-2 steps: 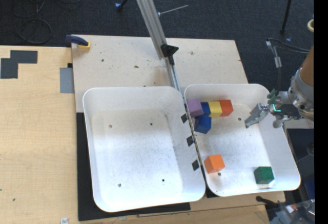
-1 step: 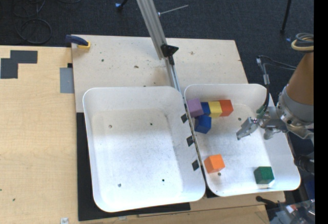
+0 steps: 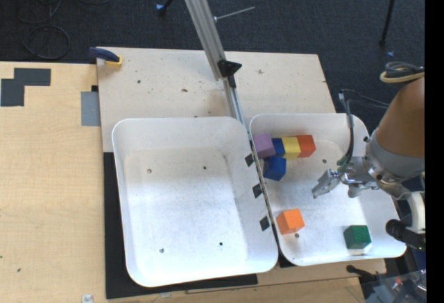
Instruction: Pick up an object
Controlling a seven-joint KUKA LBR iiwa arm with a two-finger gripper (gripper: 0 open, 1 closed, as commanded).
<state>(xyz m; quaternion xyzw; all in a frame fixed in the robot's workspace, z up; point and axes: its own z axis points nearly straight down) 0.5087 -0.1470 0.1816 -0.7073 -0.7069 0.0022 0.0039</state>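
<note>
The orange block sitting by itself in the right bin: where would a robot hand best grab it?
Probably from straight above, with one finger on each of two opposite side faces of the orange block. It lies flat on the floor of the right bin, apart from the other blocks. The bin's left wall is close, so the faces running away from that wall look easier to reach.

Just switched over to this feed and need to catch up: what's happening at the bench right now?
The arm is reaching in from the right over the right bin, with its end effector above a bare patch near the bin's middle. Nothing shows in its grip. The blocks all lie in that bin: purple, blue, yellow and red-orange clustered at the far side, an orange one near the divider, and a green one in the near right corner.
</note>
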